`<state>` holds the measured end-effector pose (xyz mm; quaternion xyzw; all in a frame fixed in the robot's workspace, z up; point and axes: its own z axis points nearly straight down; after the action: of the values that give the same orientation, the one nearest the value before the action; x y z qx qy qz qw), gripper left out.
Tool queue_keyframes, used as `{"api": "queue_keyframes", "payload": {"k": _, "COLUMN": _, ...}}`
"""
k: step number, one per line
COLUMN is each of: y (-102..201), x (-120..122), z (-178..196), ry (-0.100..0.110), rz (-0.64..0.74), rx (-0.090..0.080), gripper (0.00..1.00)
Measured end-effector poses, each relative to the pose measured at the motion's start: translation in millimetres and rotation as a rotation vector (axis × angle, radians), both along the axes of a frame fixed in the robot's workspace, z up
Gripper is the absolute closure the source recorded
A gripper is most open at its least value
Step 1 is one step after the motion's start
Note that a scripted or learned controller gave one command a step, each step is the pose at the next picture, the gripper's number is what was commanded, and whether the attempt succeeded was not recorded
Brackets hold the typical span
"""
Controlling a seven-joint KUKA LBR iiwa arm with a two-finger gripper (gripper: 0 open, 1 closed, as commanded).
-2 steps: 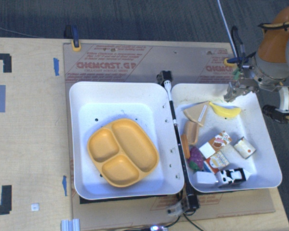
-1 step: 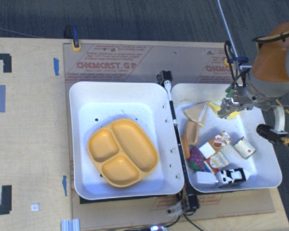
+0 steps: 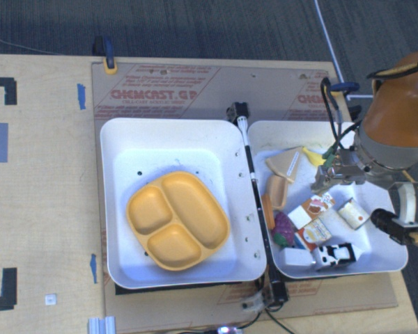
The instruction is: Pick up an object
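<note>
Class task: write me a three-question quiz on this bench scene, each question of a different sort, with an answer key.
1. True or false: the yellow divided plate lies in the left bin.
2. Multiple choice: the arm's tool is over which place? A) the left bin B) the right bin C) the bare bench
3. Fill in: the divided plate has ___ compartments.

Key: 1 true; 2 B; 3 three.
</note>
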<state>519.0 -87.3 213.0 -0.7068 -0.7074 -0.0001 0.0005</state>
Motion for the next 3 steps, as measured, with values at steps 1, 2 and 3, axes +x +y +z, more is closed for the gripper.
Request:
{"api": "queue_keyframes", "payload": {"k": 1, "y": -31.7, "x": 56.5, "z": 7.0, "ry": -0.003, "rz": 0.0, "rx": -0.002, "gripper": 1.0}}
{"api": "queue_keyframes", "payload": {"k": 2, "y": -26.4, "x": 91.3, "z": 15.9, "ry": -0.004, "rz": 0.001, "rx": -0.002, "gripper": 1.0}}
{"api": "queue_keyframes", "payload": {"k": 3, "y": 15.5, "x": 17.0, "z": -24.3, "ry": 0.0, "rz": 0.0, "rx": -0.001, "gripper": 1.0}}
